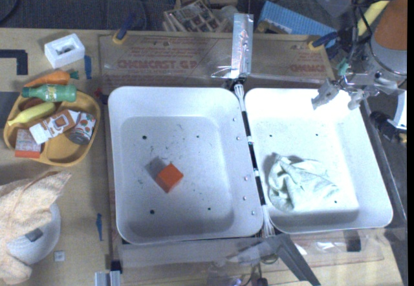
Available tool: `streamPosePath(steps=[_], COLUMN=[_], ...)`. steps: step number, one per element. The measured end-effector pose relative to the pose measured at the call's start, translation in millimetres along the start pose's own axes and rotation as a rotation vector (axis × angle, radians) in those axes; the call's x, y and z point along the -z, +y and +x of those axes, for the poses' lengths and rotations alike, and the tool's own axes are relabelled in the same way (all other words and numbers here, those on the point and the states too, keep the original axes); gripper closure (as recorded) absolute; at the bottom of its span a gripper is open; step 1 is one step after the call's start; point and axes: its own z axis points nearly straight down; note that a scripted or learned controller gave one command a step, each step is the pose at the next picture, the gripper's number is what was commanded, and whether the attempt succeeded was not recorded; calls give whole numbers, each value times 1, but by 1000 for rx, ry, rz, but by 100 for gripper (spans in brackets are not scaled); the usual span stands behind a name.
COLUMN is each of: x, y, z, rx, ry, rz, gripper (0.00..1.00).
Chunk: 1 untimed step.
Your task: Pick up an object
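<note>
The gripper, jaws spread and bare, hangs over the right bin's far edge. Best descend squarely on the cloth, pinching a raised fold.

Wooden bench, two shallow white bins side by side on it, left bin and right bin, yellow bowl of toy food at far left, small white box behind it, beige cloth at front left
</note>
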Motion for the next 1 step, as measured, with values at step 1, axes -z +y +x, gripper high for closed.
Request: streamPosePath(steps=[1], x=[-82], y=[-71], z=[36], rx=[-18], ry=[0], rz=[0], gripper=[0])
